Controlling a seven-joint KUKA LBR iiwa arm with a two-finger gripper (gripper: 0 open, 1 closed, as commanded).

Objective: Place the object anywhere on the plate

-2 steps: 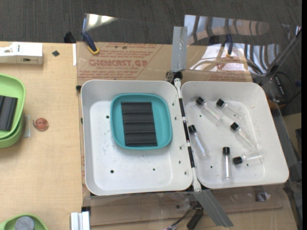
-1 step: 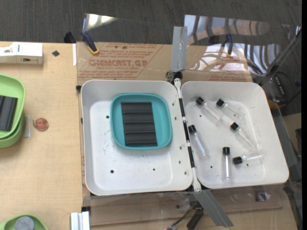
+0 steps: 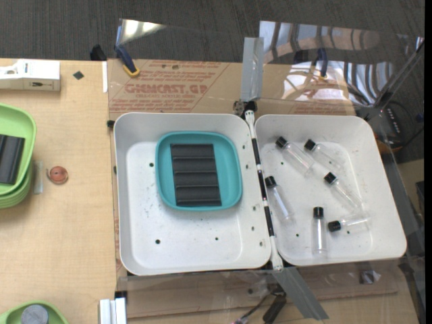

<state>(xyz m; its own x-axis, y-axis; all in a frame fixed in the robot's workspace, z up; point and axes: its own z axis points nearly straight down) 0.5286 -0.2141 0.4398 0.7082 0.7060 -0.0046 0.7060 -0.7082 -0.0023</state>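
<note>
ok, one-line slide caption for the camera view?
Teal plate with dark ridged insert sits in the left bin; six black-capped clear vials lie scattered in the right bin.

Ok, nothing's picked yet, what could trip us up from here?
The vials are clear with small black caps, so they may be hard to locate and could slip or roll. One vial lies against the right bin's inner wall, leaving little finger room. The teal plate holds a ribbed black insert; a vial might settle unevenly there.
</note>
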